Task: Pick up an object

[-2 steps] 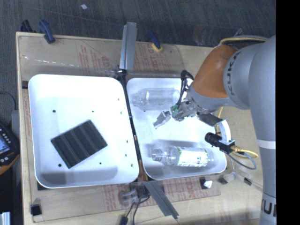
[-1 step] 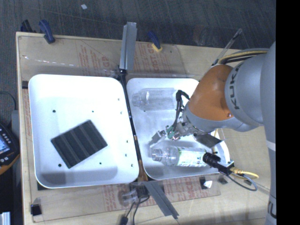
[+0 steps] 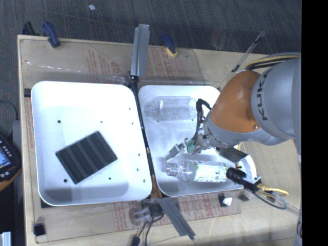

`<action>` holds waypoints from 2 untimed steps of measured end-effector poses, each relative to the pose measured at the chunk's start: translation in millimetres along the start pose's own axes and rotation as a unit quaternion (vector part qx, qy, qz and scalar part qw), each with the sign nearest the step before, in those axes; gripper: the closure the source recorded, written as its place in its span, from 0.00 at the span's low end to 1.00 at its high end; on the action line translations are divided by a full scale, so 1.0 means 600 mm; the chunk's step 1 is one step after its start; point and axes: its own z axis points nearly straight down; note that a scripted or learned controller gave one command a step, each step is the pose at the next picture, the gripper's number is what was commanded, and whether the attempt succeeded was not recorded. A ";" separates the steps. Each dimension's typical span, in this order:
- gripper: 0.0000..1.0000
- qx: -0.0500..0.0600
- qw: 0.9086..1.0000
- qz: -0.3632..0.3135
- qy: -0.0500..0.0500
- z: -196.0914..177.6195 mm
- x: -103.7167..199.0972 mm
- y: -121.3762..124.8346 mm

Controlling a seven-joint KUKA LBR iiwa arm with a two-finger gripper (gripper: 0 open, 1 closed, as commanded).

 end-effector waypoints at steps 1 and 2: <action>0.00 0.001 0.992 -0.128 0.001 0.004 -0.023 -0.035; 0.00 -0.002 1.000 0.024 -0.010 0.100 0.040 -0.012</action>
